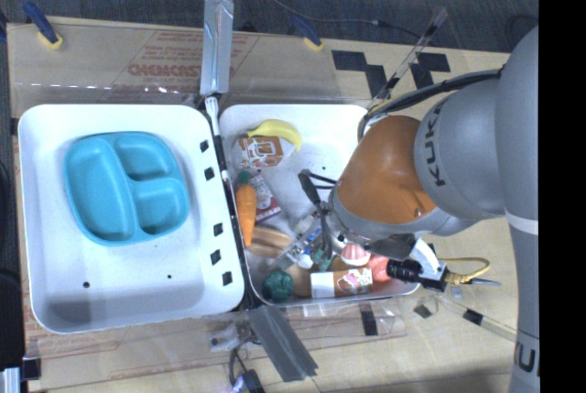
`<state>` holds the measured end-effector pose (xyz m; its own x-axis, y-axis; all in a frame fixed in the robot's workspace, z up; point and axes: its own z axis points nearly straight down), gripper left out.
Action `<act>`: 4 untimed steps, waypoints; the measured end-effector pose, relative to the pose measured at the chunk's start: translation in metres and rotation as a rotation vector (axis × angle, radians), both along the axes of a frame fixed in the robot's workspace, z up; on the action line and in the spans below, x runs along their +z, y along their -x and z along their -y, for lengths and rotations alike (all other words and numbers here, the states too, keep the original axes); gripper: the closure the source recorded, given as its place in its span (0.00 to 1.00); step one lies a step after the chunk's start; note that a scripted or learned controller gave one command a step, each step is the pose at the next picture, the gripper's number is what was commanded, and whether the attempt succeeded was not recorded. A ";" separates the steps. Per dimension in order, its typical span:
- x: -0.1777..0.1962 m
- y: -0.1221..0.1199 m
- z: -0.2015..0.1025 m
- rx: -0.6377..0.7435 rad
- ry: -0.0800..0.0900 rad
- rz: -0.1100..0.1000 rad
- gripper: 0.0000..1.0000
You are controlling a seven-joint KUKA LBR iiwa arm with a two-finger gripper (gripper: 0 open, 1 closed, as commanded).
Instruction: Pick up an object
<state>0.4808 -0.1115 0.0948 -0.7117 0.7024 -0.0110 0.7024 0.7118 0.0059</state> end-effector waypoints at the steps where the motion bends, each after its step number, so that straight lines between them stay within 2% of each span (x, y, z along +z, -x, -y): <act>1: 0.009 0.000 0.000 0.005 -0.001 -0.002 1.00; 2: 0.098 0.003 -0.065 -0.326 -0.006 -0.010 1.00; 3: 0.142 -0.011 -0.087 -0.239 -0.005 -0.011 1.00; 4: 0.185 -0.087 -0.054 -0.090 -0.003 -0.009 1.00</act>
